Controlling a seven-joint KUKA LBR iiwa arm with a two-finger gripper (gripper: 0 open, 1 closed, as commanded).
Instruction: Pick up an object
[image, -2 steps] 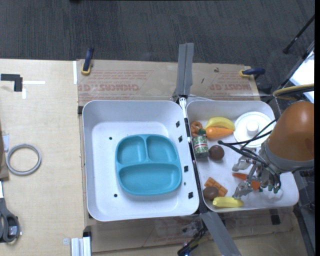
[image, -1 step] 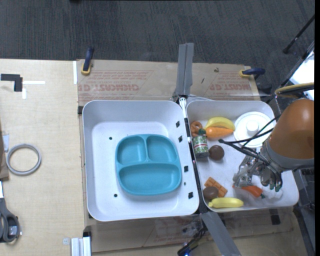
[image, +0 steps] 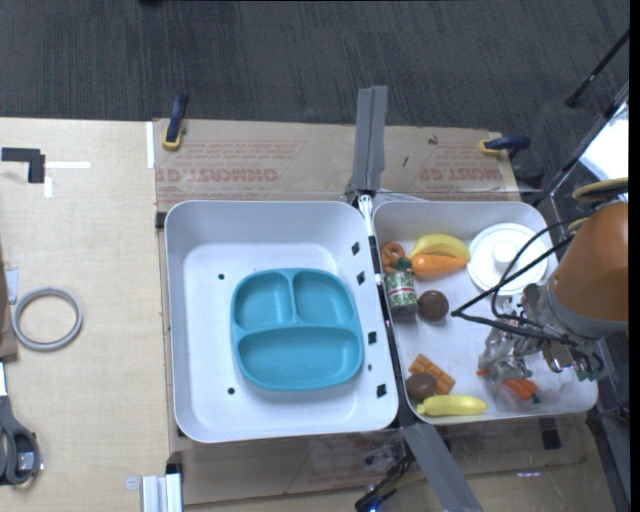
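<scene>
Two shallow white bins sit side by side — the left bin (image: 190, 330) and the right bin (image: 455, 215). The left one holds one blue divided tray (image: 297, 329). The right one holds two yellow bananas — one far (image: 441, 245), one near (image: 452, 405) — one orange pepper-like piece (image: 438, 265), one small green-labelled bottle (image: 401, 287), one dark brown round fruit (image: 433, 305), one white round plate (image: 503, 256) and one small carrot (image: 520, 388). On the bench at far left lies one grey ring (image: 44, 318). Two yellow-and-blue clamps (image: 176, 124) grip the cardboard's far edge.

1 overhead camera, slanted down over both bins (image: 180, 300).
</scene>
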